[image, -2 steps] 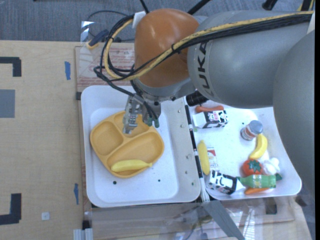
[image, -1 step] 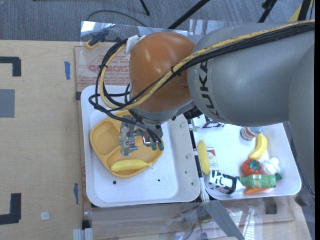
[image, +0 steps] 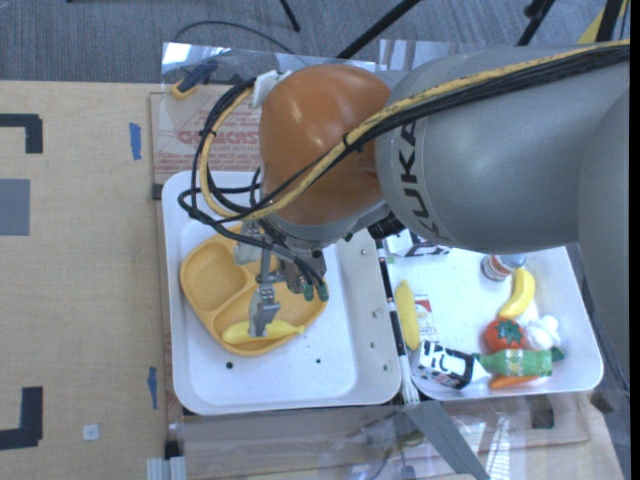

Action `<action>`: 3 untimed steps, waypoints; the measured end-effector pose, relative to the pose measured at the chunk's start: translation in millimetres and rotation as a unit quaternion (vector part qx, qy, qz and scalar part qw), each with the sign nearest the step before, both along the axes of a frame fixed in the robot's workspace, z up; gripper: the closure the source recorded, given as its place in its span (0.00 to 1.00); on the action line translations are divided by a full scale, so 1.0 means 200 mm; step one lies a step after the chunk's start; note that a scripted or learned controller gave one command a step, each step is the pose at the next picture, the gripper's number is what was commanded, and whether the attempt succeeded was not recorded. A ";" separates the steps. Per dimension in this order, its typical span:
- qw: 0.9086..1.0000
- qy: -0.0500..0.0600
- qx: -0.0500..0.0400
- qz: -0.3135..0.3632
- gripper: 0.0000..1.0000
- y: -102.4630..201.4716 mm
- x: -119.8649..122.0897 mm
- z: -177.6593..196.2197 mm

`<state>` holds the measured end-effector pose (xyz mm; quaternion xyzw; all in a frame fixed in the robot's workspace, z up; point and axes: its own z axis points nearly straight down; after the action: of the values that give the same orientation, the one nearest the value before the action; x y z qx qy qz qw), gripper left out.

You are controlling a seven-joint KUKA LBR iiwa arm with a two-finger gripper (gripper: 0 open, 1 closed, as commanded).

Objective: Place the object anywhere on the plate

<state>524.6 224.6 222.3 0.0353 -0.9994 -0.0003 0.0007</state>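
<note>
Grey arm (image: 500, 148) poises its tool (image: 265, 313), grip unclear, over divided yellow plate (image: 215, 278).

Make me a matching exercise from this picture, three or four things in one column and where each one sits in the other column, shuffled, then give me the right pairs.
Things
1. yellow plate
2. banana
3. tomato
4. tool

Places
A. right bin, near its front edge, beside a green item
B. over the plate in the left bin
C. left bin, lying on its floor
D. right bin, toward its far right side, above the tomato in the view

Pairs: 1-C, 2-D, 3-A, 4-B
</note>
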 end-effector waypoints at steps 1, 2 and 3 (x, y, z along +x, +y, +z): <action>1.000 -0.002 0.002 -0.001 1.00 0.00 0.00 0.05; 0.991 -0.003 0.001 0.133 1.00 -0.18 -0.13 0.34; 0.987 -0.001 0.001 0.164 1.00 0.01 -0.17 0.04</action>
<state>490.2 225.8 230.3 0.1984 -0.9801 -0.0009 -0.0004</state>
